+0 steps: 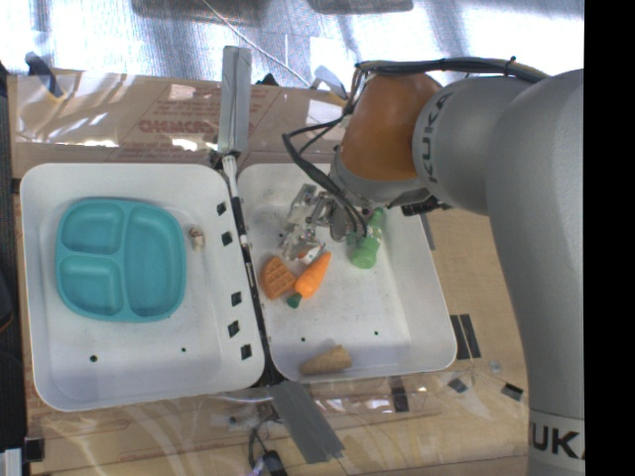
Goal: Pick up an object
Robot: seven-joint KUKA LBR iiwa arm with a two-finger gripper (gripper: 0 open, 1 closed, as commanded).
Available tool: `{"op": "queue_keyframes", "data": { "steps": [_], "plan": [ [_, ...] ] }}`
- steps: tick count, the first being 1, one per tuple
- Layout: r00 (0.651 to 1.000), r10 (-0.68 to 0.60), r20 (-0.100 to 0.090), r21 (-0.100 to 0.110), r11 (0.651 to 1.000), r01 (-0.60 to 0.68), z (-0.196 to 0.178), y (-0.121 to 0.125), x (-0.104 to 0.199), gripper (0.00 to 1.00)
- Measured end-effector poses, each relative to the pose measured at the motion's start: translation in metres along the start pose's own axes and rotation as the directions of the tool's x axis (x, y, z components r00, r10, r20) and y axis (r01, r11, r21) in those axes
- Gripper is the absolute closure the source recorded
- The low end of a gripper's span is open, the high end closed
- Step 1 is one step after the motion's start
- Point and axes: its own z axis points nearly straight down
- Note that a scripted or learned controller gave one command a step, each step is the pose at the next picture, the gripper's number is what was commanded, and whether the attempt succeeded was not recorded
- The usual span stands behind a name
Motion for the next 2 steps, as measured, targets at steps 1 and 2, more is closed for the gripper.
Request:
{"op": "queue_keyframes", "data": {
  "steps": [1, 2],
  "plan": [
    [0.985, -0.173, -0.011, -0.004, 0.985, 0.173, -0.084, 0.084, -0.005, 1.0],
    [0.978, 0.207, -0.02, 0.005, 0.978, -0.207, -0.081, 0.15, 0.032, 1.0]
  ]
}}
